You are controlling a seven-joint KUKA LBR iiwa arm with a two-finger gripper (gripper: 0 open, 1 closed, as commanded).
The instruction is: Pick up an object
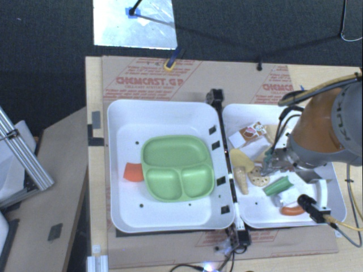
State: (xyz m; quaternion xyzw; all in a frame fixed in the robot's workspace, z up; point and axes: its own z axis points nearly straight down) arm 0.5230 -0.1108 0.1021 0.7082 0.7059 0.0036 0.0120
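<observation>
The right bin (334, 208) holds a tight cluster of small things at its centre and left side. A round biscuit (259, 179) with dark spots lies in the middle, touching a pale yellow piece (242, 169) that runs along the bin's left wall. Just right of the biscuit lies a green block (276, 185), tilted, and below it a white piece (289, 198) and a red sausage (292, 211) near the bottom rim. Toward the top sits a small card (253, 132) with a red and brown print, a little apart from the rest.

The gripper (268, 164) is low over the biscuit, at the cluster's upper right edge; whether it grips anything cannot be made out. The arm (320, 130) covers the right half of this bin, so the open floor left there is the strip along the top wall and the lower left corner.

The left bin (122, 152), left of centre, carries a green tray (176, 168) with three wells, set in the middle. An orange block (134, 172) lies just beside the tray's left edge. Bare white floor rings the tray on all sides, widest along the top and left walls.

A black divider (222, 152) runs between the two bins.
</observation>
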